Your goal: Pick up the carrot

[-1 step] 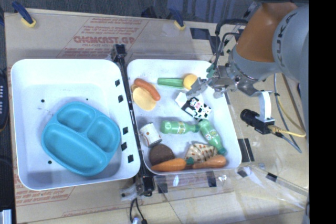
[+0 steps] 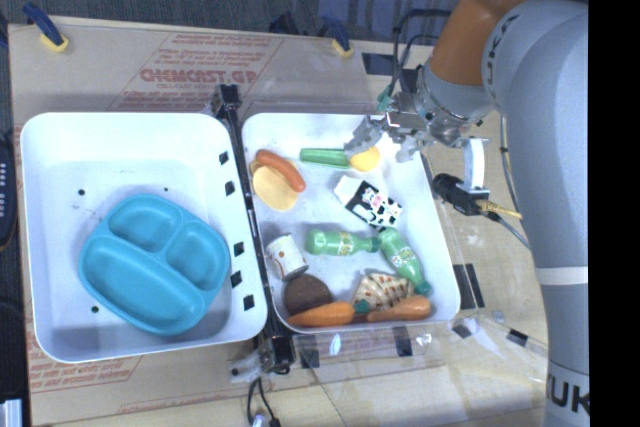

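Arm (image 2: 540,115) in from the right, orange band (image 2: 468,45) above the wrist, wrist bent down over the far right part of the right bin (image 2: 440,245). Gripper (image 2: 385,137) low at the bin's far edge, fingers (image 2: 362,135) spread a little; nothing seen between them. Yellow piece (image 2: 367,159) just below the fingertips, touching or nearly so; cannot tell which. Green stick (image 2: 323,156) just left of the gripper.

Carrot (image 2: 322,315) well apart from the gripper, at the near wall of the same bin, lying flat, left of a second orange piece (image 2: 400,309). Brown ball (image 2: 306,293) just above the carrot, touching. Between gripper and carrot: cow-patterned carton (image 2: 370,202), two green bottles (image 2: 340,242), can (image 2: 286,257).

Left bin (image 2: 40,215) farther left of the gripper, blue tray (image 2: 152,262) in it.

Red print on the cardboard (image 2: 190,65) beyond the bins: "CHEMCAST GP"; smaller lines unreadable. White letters on the arm's lower part, cut off at the frame edge.
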Available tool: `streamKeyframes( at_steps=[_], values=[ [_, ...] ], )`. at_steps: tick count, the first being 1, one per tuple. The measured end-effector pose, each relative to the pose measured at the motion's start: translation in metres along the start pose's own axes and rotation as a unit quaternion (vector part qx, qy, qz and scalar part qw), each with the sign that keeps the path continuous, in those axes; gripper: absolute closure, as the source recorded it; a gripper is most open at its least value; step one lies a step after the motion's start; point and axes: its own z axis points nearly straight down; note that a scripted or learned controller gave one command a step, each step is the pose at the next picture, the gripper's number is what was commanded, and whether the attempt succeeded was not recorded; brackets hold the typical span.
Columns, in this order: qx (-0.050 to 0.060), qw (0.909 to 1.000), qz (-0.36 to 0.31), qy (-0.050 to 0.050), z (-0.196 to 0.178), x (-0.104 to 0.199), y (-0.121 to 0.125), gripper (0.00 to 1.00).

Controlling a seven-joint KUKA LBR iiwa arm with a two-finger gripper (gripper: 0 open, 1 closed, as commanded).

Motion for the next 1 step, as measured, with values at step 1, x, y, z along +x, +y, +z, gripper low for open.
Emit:
streamKeyframes(
  at_steps=[1],
  values=[
    [0.001, 0.9999, -0.015, 0.001, 0.0742, -0.0095, 0.0292, 0.00]
  ],
)
